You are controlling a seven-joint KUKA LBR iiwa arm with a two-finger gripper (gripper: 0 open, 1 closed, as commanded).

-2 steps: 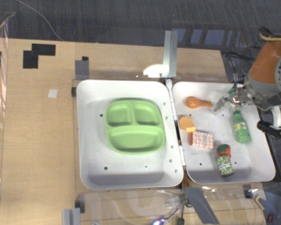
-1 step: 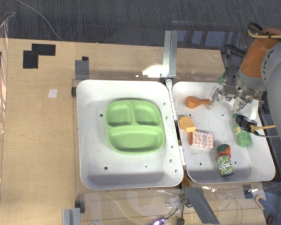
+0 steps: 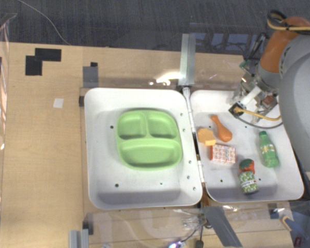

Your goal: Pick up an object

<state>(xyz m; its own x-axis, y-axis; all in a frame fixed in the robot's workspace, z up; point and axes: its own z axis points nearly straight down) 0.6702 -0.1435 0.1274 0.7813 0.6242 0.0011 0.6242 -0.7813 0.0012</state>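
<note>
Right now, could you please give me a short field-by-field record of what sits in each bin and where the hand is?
left bin: green divided plate
right bin: orange chicken leg, cheese wedge, pink patterned box, green bottle, jar of peas
hand: above the right bin's far edge, near the chicken leg
held item: none visible
</note>
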